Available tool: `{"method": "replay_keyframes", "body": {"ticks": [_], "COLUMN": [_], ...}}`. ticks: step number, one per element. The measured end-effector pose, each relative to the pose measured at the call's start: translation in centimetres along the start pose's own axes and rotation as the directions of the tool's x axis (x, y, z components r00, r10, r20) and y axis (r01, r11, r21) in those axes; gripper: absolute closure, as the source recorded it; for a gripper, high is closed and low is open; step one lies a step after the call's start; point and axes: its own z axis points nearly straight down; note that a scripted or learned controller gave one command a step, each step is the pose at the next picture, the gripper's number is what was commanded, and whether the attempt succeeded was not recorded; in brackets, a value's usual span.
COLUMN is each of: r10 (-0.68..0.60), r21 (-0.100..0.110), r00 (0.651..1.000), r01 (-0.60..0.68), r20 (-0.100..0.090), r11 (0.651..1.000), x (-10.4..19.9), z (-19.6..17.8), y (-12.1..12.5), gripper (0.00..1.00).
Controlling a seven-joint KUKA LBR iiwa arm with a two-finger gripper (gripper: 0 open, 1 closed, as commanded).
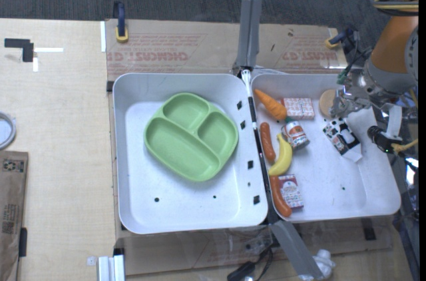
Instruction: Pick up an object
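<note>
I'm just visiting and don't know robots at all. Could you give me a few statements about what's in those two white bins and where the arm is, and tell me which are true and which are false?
1. The green divided plate lies in the left bin. True.
2. The banana lies on the green plate. False: it lies in the right bin, near the divider.
3. The carrot is at the far end of the right bin. True.
4. The gripper is over the left bin. False: it is over the right bin's right part.
5. The small can sits beside the banana. True.
</note>
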Motion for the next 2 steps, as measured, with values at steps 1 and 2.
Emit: {"method": "replay_keyframes", "body": {"ticks": [1, 2], "r10": [-0.13, -0.379], "r21": [0.011, 0.011], "r00": [0.992, 0.925], "r01": [0.13, 0.379], "r20": [0.0, -0.004], "r11": [0.991, 0.925], "x": [-1.9, -3.5], "z": [1.4, 1.4], "y": [-8.2, -14.8], "gripper": [0.0, 0.0]}}
